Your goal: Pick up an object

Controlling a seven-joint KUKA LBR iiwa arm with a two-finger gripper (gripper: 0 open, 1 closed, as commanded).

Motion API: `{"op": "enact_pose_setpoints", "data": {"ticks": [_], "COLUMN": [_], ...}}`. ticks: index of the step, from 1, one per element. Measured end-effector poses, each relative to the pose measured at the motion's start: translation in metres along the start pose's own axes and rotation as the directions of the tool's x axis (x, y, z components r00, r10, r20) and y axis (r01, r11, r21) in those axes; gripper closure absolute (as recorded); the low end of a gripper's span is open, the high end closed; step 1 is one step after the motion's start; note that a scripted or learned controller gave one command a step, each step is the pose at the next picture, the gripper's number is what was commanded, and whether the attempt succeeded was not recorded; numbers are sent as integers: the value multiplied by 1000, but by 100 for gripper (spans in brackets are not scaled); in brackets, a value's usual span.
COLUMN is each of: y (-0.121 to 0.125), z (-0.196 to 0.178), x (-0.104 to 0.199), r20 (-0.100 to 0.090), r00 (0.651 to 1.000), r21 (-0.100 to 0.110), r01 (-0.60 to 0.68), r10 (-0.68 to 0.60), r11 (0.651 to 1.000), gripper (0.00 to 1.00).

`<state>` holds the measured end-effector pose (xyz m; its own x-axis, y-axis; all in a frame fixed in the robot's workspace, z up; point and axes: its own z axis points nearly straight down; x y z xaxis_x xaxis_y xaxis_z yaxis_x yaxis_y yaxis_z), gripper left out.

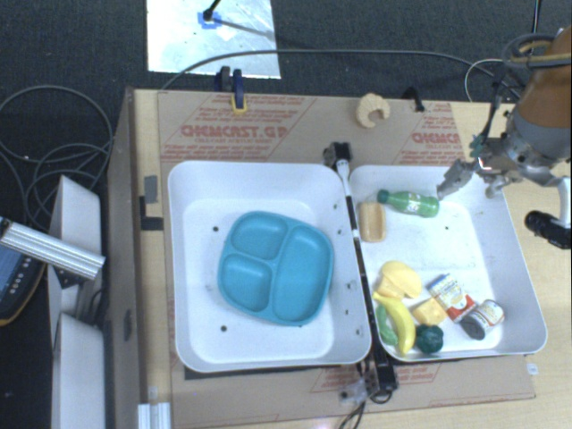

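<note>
Grey arm (536, 123) low over right bin's (509, 266) far edge | fingers (451, 181) state unclear | beside green bottle (408, 203)

The light is soft and even, and it seems to fall from above. The two white bins (268, 179) look bright but not blinding. A shiny silver sheet (210, 23) at the top has a pale glare on it. Shadows are faint and small, just under the blue plate (273, 266). The dark floor (63, 43) looks grainy. The whole picture is a bit fuzzy, and the robot arm (536, 114) at the right edge looks smeared.
</note>
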<state>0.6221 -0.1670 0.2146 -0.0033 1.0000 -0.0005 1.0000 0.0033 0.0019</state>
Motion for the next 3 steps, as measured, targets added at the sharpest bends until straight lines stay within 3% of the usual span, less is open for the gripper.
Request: {"op": "enact_pose_setpoints", "data": {"ticks": [1, 2, 3], "y": [37, 35, 42], "z": [87, 109, 123], "x": [43, 70, 61], "r20": [-2, 9, 0], "r00": [1000, 1000, 1000], "r21": [3, -16, -2], "r01": [1, 1, 1], "r10": [-1, 0, -1], "r11": [1000, 1000, 1000], "gripper": [0, 0, 0]}}
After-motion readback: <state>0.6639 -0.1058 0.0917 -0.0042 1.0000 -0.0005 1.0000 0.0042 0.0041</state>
